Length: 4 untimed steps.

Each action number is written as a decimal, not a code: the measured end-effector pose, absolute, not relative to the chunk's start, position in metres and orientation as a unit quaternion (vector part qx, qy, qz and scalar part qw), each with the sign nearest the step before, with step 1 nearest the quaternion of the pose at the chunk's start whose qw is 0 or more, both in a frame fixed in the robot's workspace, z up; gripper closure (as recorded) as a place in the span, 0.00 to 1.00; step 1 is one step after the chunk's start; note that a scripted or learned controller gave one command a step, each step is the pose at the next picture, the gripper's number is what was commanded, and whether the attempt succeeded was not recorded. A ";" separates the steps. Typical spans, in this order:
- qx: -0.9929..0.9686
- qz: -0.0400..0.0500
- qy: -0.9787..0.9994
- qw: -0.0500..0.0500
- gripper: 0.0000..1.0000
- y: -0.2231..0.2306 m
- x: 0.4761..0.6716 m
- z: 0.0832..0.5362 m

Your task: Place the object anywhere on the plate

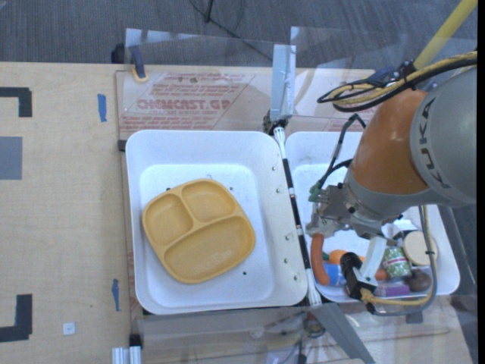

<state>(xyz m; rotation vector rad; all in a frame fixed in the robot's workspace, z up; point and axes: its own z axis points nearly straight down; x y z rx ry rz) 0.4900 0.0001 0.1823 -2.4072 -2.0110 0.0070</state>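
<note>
Left bin: yellow three-compartment plastic plate (198, 229) lies unobstructed.
Right bin: grey-orange arm (394, 158) overhangs crowded small toy items (394, 271).

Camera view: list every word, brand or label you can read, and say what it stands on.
"KUKA", partly cut off, in dark letters on the grey arm.
"CHEMCAST GP", faint red print, likely reading, on the clear sheet behind the left bin.
Smaller red lines on that sheet: too blurred to read.

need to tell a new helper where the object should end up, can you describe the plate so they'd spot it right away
Of the two shallow white bins, take the left white bin, away from the grey and orange arm. Lying flat in it is the yellow plastic divided plate, rounded-square with three compartments. It is the single item there, while the right white bin holds small mixed objects.
</note>
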 end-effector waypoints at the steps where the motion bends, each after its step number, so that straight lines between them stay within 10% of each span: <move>1: -0.833 0.002 -0.554 0.001 1.00 0.034 0.493 0.208; 2: -0.817 0.003 -0.577 0.002 1.00 0.035 0.479 0.207; 3: -0.790 0.002 -0.613 0.001 1.00 0.042 0.504 0.196; 4: -0.791 0.003 -0.612 0.002 1.00 0.049 0.479 0.182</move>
